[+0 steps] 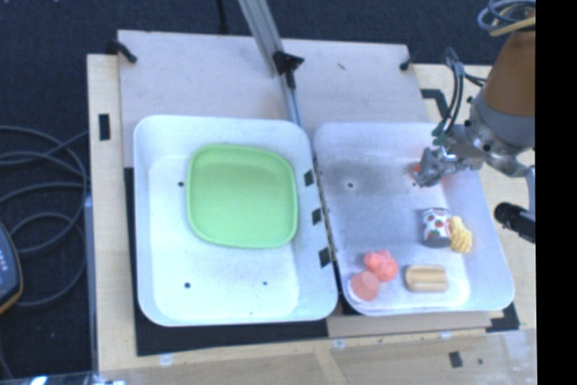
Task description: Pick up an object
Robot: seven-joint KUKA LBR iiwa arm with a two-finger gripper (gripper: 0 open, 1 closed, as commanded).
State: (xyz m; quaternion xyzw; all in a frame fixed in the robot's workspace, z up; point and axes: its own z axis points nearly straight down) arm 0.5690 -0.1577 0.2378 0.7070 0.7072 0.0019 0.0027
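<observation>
Toy foods [424,278] lay clustered in the right bin [379,194]; no writing was legible. Whether the gripper [431,169] was spread or pressed together stayed unclear.

- The gripper [431,169] hangs over the right white bin [361,194]; the bin floor to its left lies bare.
- Below the jaws a small grey-and-red can-like object [435,227] and a yellow corn-shaped toy [461,235] touch each other.
- Further below, near the bin's front edge, a pink lumpy toy [381,264], a red round piece [364,286] and a tan bun-shaped toy [425,279] crowd together.
- Far left, a green square plate [242,196] covers the left white bin [162,284].
</observation>
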